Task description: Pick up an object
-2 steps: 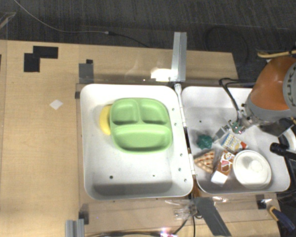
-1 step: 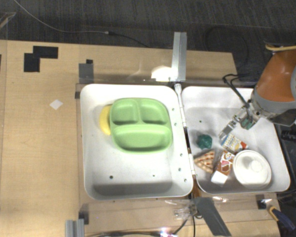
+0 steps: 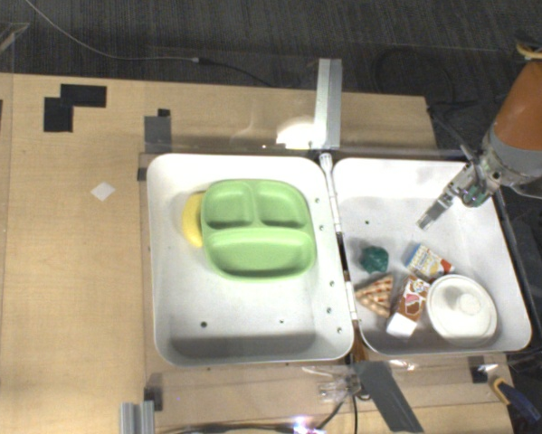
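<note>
The right bin (image 3: 388, 188) holds a small dark green object (image 3: 374, 259), a pizza-slice toy (image 3: 376, 293), a small colourful box (image 3: 427, 261), a brown and white packet (image 3: 409, 306) and a white bowl (image 3: 461, 306), all grouped near its front. My gripper (image 3: 431, 215) hangs over the right bin's back right part, slanting down and left from the orange-banded wrist (image 3: 528, 120). It is above and to the right of the green object, apart from every item. Nothing shows between its fingers.
The left bin (image 3: 171, 315) holds a green divided tray (image 3: 256, 226) with a yellow object (image 3: 191, 220) tucked against its left side. A metal divider post (image 3: 328, 107) stands behind the seam between the bins. Wooden bench lies to the left.
</note>
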### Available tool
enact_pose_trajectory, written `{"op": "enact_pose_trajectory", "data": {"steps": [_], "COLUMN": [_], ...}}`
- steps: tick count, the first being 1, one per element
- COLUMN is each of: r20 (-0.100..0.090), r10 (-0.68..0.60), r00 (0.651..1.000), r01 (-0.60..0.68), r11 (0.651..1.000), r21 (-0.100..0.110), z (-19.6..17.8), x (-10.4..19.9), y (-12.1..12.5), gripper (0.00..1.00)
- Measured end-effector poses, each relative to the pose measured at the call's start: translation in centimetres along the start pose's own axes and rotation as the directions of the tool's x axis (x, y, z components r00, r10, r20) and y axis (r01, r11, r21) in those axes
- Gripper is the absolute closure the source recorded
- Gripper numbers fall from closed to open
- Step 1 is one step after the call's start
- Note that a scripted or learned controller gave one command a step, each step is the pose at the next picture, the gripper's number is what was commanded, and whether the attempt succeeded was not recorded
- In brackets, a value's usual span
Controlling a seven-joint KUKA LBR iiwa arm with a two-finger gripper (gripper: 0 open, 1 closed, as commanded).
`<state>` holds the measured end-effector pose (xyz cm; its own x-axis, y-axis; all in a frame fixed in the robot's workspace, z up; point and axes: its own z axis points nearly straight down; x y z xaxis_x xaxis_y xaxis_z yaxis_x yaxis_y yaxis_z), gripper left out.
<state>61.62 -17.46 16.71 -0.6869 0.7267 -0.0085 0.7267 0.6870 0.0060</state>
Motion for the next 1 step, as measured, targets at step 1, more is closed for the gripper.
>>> {"op": "enact_pose_trajectory", "data": {"steps": [1], "r20": [-0.001], "r10": [0.008], "r00": [1.000], "r01": [-0.008], "r11": [1.000], "r21": [0.001], "z": [5.96], "x": [5.03], "y": [-5.24], "gripper": [0.00]}}
